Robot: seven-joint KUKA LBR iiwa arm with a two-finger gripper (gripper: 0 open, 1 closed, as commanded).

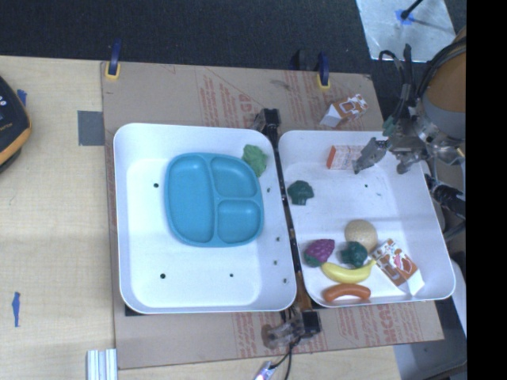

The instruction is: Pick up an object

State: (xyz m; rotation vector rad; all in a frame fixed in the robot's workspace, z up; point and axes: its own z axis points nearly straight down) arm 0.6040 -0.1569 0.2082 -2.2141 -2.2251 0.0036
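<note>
Nothing was yet picked: gripper (pixel 390 154) was seen spread open, apparently empty, poised near the orange-white carton (pixel 343 157) in the right bin (pixel 432 212)

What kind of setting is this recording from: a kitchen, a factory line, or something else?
Most likely a robotics lab bench set up for grasping trials. Two white bins sit on clamped cardboard, toy food such as a banana lies in the right bin, and the pincer hangs above it.

A blue divided plate (pixel 214 199) lies in the left white bin (pixel 135 212).
</note>
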